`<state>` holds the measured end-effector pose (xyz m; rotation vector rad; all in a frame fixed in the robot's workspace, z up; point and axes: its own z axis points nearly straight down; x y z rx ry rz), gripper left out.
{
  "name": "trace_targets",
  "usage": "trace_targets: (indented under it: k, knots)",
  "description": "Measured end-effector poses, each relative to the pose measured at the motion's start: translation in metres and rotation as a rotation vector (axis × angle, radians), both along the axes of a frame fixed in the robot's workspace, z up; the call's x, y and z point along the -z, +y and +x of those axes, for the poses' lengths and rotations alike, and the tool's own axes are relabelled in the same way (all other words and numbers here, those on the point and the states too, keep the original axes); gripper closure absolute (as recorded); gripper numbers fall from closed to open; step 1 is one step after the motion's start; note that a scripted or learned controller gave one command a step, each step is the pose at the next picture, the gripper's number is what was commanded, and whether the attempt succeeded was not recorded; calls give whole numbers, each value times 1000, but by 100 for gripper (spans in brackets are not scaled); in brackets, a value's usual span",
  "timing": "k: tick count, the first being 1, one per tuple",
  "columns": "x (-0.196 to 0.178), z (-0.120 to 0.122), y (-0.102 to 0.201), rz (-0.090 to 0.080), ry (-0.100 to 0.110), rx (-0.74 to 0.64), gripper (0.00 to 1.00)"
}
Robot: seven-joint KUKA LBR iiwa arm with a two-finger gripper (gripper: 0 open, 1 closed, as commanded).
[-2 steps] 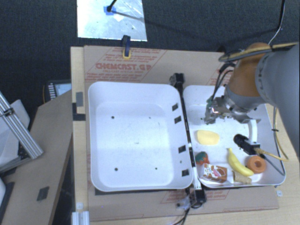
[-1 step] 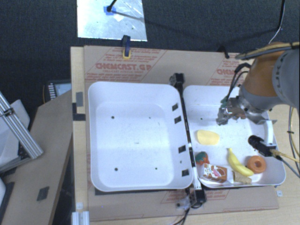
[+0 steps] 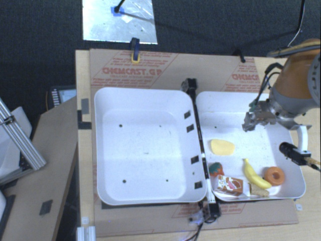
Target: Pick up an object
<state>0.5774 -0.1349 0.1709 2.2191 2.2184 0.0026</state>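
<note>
While hanging over the far half of the right-hand shallow white bin [image 3: 301, 187], carries nothing visible in the two-finger gripper [image 3: 252, 120]; cannot tell from this slant whether open or shut. Reaches in from the right on the grey arm with the orange band [image 3: 296, 79], wrist turned down toward bare bin floor, well apart from every item. Probably held high and off to the far side to keep clear of the bin walls before committing to a target.

Counted in the right-hand bin, all toward its near edge:
- pale yellow flat rounded piece [image 3: 222, 146], near the bin's middle, nearest the gripper
- yellow toy banana [image 3: 253, 174], lying slantwise toward the near right corner
- orange ring-shaped toy [image 3: 274, 175], just beside the banana, perhaps touching
- small red-and-green rounded item [image 3: 215, 168], close against the left wall
- red-and-white printed packet [image 3: 229, 185], at the near left corner

Noted in the left-hand shallow white bin [image 3: 100, 134]: white floor with a few small dark dots.

Judged as not yet a grasp: no descent, no contact. Any of the five good enough as the object. Favour the pale yellow piece, isolated with open floor around it. Expect trouble at the packet and the red-and-green item, crowded against wall and corner, and at the banana and ring, close enough to snag together
</note>
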Motion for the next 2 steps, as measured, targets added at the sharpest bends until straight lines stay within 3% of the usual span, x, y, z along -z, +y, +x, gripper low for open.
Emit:
trace_targets:
  k: [1, 2]
  knots:
    - [91, 15, 52, 3, 5, -8, 100]
    - [76, 16, 49, 1, 0, -5, 100]
